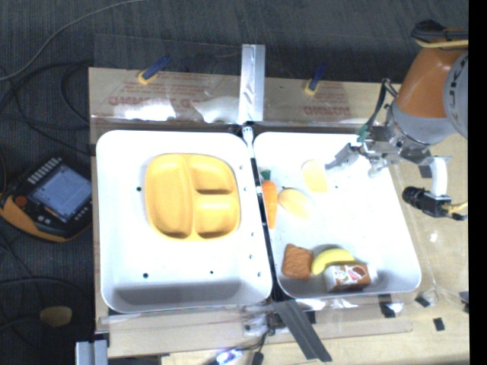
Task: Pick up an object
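In the right bin [396,226], the pincer [356,156] hangs wide and unladen near the pale cup [314,176], judged light, stiff, best gripped across its sides.

Looks like a robotics lab or test cell: grey industrial arm with orange band [430,90] reaching over a plywood bench [114,90] fitted with two shallow white plastic bins [114,280], clear plastic sheeting held by blue-and-yellow clamps [154,68], orange handheld control pendant with screen [47,200] lying on dark carpet [46,21], loose thin cables [91,14] trailing across it.
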`<move>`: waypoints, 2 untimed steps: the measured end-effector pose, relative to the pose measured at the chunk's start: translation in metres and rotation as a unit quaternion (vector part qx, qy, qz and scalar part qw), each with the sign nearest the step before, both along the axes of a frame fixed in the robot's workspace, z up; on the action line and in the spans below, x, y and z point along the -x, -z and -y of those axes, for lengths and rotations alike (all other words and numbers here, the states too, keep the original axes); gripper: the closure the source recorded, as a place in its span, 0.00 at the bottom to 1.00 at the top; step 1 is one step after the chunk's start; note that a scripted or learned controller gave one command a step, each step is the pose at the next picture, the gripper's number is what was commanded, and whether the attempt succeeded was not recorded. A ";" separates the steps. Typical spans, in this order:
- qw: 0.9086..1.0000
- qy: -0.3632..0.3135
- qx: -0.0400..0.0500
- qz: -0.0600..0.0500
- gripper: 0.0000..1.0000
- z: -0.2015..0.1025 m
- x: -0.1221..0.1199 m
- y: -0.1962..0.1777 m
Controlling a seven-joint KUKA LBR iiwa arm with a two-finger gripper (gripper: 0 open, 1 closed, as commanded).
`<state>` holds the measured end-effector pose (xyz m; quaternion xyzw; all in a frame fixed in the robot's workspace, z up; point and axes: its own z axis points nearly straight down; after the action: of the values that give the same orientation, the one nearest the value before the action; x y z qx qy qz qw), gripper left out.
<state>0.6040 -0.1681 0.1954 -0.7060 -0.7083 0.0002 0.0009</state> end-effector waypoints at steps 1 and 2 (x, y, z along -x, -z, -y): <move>0.993 -0.118 0.001 0.000 0.00 -0.039 -0.013 0.050; 0.993 -0.118 0.000 0.000 0.00 -0.039 -0.013 0.050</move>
<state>0.6168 -0.1291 0.1452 -0.6173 -0.7867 0.0005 0.0005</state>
